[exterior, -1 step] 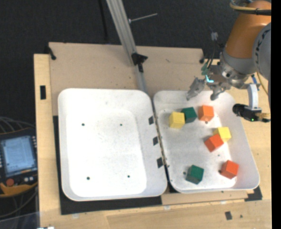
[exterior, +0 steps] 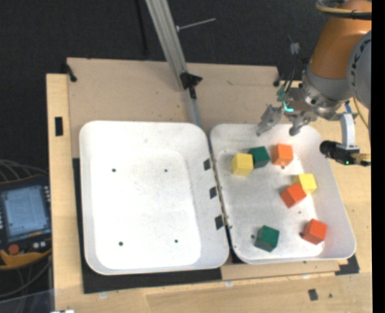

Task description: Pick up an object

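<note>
The grey two-finger gripper (exterior: 282,124) hangs with its jaws spread wide and holding nothing over the far edge of the right-hand shallow white bin (exterior: 336,194), just beyond a small orange wooden cube (exterior: 283,154) that touches a dark green cube (exterior: 260,156) and sits near a yellow cube (exterior: 242,163). A clean pick probably calls for a straight descent astride the orange cube, clear of its green neighbour. The arm's upper part is cut off at right, and the fingertips are too blurred to make out.
</note>
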Robot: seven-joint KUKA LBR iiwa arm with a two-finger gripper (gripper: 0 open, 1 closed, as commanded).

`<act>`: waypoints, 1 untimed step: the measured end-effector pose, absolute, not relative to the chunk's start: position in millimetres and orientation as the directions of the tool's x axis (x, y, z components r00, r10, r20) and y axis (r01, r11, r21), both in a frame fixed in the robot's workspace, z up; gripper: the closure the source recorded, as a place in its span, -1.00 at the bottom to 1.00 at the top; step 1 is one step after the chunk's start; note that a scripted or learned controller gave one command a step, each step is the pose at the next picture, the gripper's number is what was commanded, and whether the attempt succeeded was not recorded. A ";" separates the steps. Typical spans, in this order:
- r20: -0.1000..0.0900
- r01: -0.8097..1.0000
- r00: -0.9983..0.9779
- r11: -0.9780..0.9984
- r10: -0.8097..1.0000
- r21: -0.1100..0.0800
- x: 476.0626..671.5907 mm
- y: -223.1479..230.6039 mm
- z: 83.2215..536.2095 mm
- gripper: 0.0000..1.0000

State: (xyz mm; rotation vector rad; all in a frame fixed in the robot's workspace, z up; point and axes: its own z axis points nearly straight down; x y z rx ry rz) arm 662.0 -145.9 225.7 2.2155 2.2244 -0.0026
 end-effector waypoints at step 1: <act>-0.003 1.000 0.001 -0.001 1.000 -0.003 657.4 -156.6 169.7 -1.00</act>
